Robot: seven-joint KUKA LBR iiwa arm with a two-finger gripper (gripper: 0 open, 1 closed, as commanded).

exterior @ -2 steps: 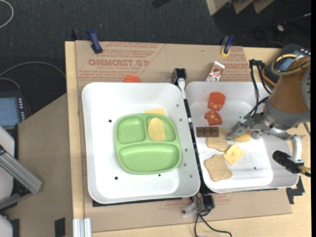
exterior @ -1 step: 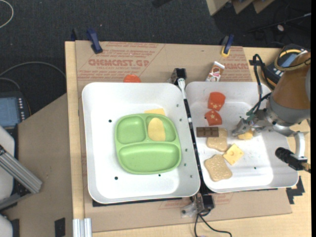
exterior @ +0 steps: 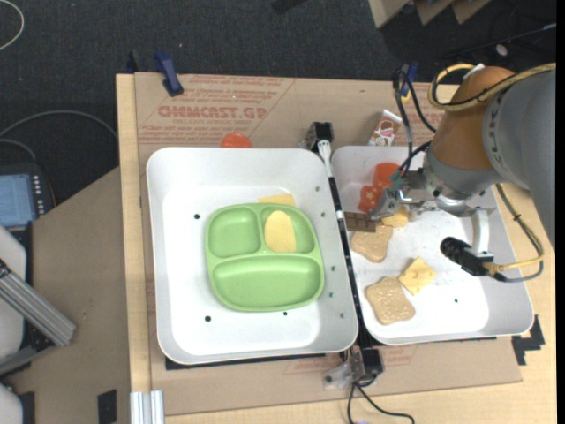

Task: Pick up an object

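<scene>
The right bin point(exterior: 459, 321) holds several toy food pieces: a red piece point(exterior: 384, 176), a brown block point(exterior: 368, 201), a tan slice point(exterior: 372, 244), a round toast piece point(exterior: 390, 299) and a yellow cheese wedge point(exterior: 417, 276). My gripper point(exterior: 395, 203) hangs low over the upper left part of that bin, beside the red piece and brown block, above a small yellow bit point(exterior: 395, 221). The arm hides the fingers. The left bin point(exterior: 177, 325) carries a green divided plate point(exterior: 262, 256) with a yellow oval piece point(exterior: 280, 231) in its upper right compartment.
A yellow slice point(exterior: 277, 200) peeks out behind the green plate. An orange object point(exterior: 236, 140) and a small carton point(exterior: 384, 131) lie on the cardboard behind the bins. A black cable connector point(exterior: 463, 254) dangles over the right bin.
</scene>
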